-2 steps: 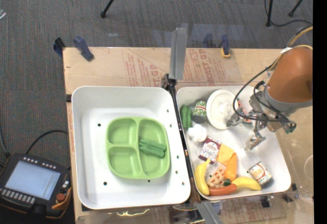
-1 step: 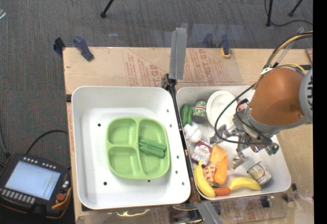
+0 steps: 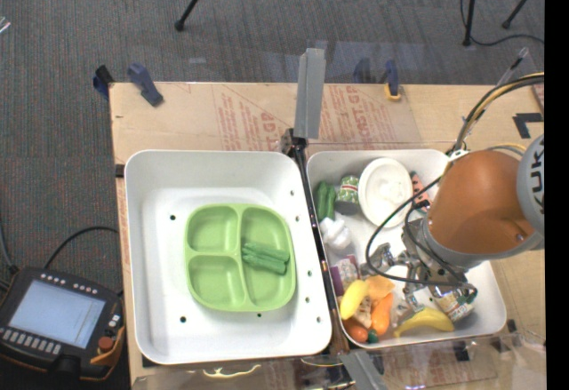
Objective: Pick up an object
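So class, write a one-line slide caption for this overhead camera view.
Arm's gripper lowered into the cluttered right bin; green divided plate sits in the left bin.

Light is bright and even, falling from above; the two white bins (image 3: 142,202) read almost blown out along their rims, with soft grey shading on the inner walls; the green plate (image 3: 213,277) casts hardly any shadow; the orange band (image 3: 476,206) of the arm carries a mild sheen and throws a dim shadow over the clutter beneath it; the carpet (image 3: 89,6) is darker, its texture slightly grainy; focus is fair overall, small items soft; glare streaks the desk (image 3: 222,117) at its near edge.
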`<state>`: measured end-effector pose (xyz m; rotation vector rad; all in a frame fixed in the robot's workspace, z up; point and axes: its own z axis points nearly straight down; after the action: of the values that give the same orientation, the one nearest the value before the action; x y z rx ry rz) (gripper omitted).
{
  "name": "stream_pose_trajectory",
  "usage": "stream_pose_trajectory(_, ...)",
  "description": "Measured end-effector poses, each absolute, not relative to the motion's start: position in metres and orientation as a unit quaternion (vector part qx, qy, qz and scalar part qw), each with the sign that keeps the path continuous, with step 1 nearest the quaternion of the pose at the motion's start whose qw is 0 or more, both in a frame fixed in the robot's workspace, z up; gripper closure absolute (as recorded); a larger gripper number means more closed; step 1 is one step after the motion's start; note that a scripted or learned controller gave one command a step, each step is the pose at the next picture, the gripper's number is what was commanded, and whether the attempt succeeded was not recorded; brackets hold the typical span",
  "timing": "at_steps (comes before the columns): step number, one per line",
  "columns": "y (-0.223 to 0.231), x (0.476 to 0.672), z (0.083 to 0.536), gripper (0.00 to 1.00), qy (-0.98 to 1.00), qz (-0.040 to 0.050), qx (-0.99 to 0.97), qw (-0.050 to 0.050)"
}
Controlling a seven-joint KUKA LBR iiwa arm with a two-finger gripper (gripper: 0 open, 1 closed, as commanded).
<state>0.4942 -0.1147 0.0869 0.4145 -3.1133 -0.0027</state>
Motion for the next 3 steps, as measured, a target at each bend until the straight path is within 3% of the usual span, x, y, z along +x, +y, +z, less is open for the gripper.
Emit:
stream_pose_trajectory(1, -0.115, 0.550, 0.087, 0.00, -0.976, -0.0009, 0.218, -0.001)
stream_pose_trajectory(2, -0.082, 0.527, 0.087, 0.00, -0.969, -0.0008, 0.248, 0.000)
stream_pose_trajectory(3, -0.083, 0.530, 0.100, 1.00, -0.969, 0.0020, 0.249, -0.002)
